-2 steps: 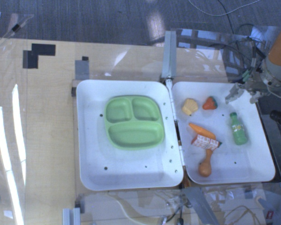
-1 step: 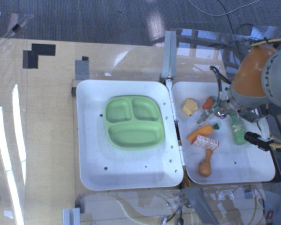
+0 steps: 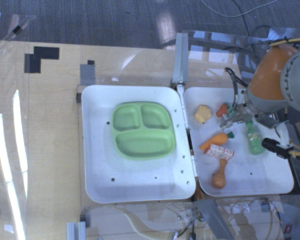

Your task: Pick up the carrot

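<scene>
The carrot (image 3: pixel 214 141) is orange with a small green top and lies slantwise in the middle of the right bin (image 3: pixel 255 181). My gripper (image 3: pixel 233 117) hangs over the bin's upper middle, just above and to the right of the carrot's green end. Nothing is visibly held in it. The grey arm with its orange band (image 3: pixel 270 76) comes in from the right.
Around the carrot in the right bin are a yellow wedge (image 3: pixel 202 114), a small red-orange piece (image 3: pixel 222 109), a green bottle (image 3: pixel 254 138), a red-and-white packet (image 3: pixel 220 152) and a brown drumstick-shaped item (image 3: pixel 219 176). The left bin (image 3: pixel 97 149) holds a green divided plate (image 3: pixel 142 130).
</scene>
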Available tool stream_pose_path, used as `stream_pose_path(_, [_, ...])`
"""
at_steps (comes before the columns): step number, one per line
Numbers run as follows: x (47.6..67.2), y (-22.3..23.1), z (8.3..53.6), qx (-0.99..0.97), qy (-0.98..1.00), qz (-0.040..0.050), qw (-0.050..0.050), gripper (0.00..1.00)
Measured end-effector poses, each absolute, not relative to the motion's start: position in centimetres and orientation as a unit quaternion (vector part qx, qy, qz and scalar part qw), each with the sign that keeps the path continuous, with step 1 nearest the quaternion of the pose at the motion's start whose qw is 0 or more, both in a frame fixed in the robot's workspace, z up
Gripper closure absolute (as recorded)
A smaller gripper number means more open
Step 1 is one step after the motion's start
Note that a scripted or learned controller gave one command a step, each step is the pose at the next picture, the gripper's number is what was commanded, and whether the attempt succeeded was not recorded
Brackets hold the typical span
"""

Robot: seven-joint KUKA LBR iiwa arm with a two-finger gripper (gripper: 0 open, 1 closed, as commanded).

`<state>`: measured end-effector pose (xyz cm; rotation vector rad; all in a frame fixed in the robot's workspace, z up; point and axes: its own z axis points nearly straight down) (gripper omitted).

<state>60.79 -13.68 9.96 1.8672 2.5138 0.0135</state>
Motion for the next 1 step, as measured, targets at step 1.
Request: stream_pose_path(1, [62.37, -6.5, 18.48, 0.712, 0.702, 0.001, 0.001, 1.0])
